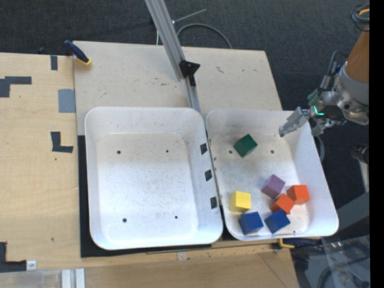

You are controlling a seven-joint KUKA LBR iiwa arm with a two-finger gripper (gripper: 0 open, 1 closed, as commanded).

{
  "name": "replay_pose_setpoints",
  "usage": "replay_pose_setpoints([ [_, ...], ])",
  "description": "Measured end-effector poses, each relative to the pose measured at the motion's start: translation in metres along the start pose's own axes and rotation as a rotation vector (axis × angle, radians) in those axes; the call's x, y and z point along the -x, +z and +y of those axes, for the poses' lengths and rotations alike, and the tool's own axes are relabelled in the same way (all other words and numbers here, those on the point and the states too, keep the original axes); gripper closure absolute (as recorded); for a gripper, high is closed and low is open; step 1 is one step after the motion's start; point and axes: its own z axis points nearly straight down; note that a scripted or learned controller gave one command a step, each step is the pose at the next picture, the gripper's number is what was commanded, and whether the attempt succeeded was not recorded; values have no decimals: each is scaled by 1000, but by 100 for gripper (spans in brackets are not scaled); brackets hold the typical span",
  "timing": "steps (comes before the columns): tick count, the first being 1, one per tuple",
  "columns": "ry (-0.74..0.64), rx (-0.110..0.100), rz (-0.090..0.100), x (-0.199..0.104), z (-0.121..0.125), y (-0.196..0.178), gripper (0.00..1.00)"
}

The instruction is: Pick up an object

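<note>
Blocks all sit in the right bin (312, 155), and the left bin (96, 125) next to it has nothing to grab. From where I'm standing the gripper (294, 123) hangs over the right bin's rim at about 2 o'clock, empty as far as I can see. Whether it's open or closed I honestly can't tell, it's too small and side-on.

Green cube (245, 145) is the obvious pick imo. It sits alone around 11 o'clock of the bin floor, well apart from everything else and nearest the gripper. It looks like a small hard block, painted wood or plastic, so I'd guess light and stiff, nothing to crush. Faces look smooth, so maybe a bit slippery. It's turned at an angle, so I'd square up to two opposite flat faces rather than pinch corners, or it'll probably twist out.

Rest is a cluster down at 5 o'clock: purple cube (273, 185), two orange cubes (298, 193) (284, 204) touching or nearly so, two blue cubes (251, 222) (277, 221) just beside each other near the front wall, and yellow cube (242, 200) just above the left blue one. Those are packed tight, so going in there risks shoving neighbours around.
</note>
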Motion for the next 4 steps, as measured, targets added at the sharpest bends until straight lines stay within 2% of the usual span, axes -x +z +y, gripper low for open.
replay_pose_setpoints([
  [1,1,-6,1,-8,3,61,0],
  [2,2,-6,1,-7,-8,113,0],
  [3,1,-7,1,-8,-8,177,0],
  [4,0,-2,1,-8,-6,164,100],
])
